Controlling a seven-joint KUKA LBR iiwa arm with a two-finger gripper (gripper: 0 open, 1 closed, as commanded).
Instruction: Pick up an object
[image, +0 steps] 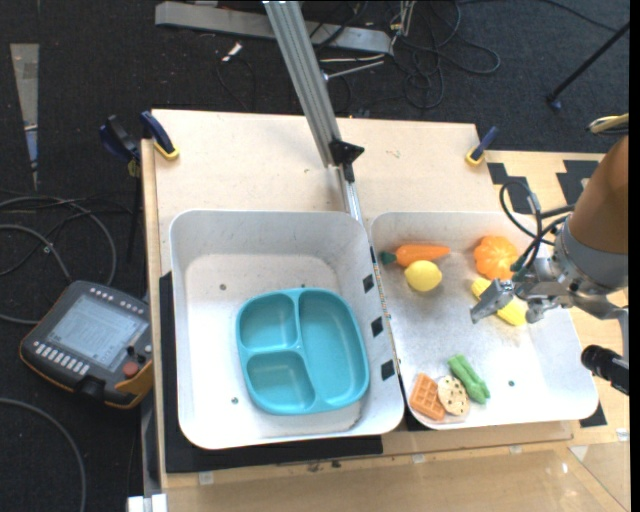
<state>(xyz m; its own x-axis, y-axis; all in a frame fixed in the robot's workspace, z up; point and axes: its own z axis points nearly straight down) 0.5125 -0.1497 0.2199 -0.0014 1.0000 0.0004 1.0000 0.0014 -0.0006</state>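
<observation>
One small yellow toy (511, 313), probably light, stiff and slick plastic, lies just under the end effector (510, 297), whose fingers stand spread apart either side; best pinched across its narrow middle.

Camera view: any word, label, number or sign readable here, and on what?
None is legible.
Grey handheld pendant with orange trim on the floor left of the bench: lit screen, contents too small and blurred to read.
Black marks on the white divider wall between the bins: no readable characters.
</observation>
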